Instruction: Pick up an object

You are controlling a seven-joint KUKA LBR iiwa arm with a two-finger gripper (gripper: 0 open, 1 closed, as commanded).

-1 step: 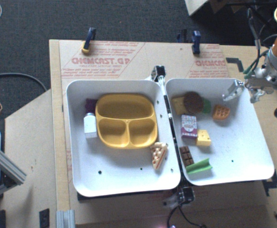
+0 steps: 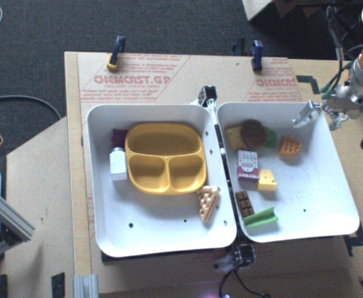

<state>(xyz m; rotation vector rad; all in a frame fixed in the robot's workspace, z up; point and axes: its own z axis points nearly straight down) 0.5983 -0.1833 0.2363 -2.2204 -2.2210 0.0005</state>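
Metal two-finger tool point(image 2: 319, 113) hovers over upper right corner of right shallow white plastic bin point(image 2: 330, 185), fingers spread, holding nothing. Round brown waffle point(image 2: 289, 147) lies in same bin, near tool, apart from it.

Lab: clamped bench point(image 2: 169, 73), loose cables point(image 2: 20, 101)

Even, soft overhead light on slightly soft frames (faint shadows, mild glare on the white bins point(image 2: 101, 228)).

Overhead slanted view onto both bins point(image 2: 101, 166)
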